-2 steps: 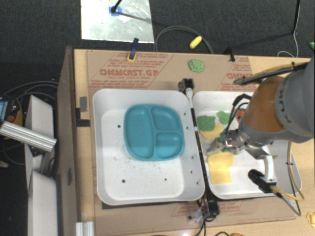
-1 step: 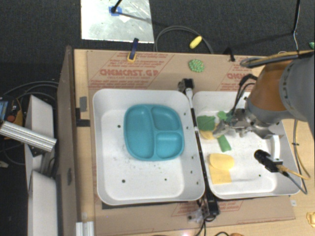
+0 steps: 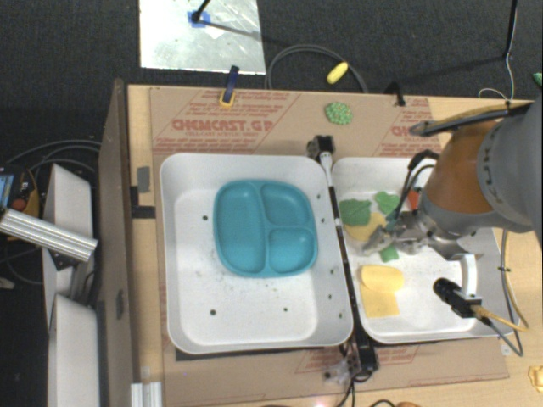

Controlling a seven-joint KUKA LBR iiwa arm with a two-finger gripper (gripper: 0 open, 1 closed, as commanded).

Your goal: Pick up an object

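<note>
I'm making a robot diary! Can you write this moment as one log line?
arm: over right bin | gripper: down among green pieces | yellow block: lying apart | left bin: blue plate | pickup: not seen yet

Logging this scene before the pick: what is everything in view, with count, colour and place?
left bin: one, white, left on bench
right bin: one, white, beside it
divided plate: one, teal, in left bin
flat block: one, yellow, front of right bin
leafy pieces: several, green, back of right bin
knobbly disc: one, green, on cardboard behind the bins
arm: one, grey and orange, over right bin
gripper: one, grey, low in right bin
</note>
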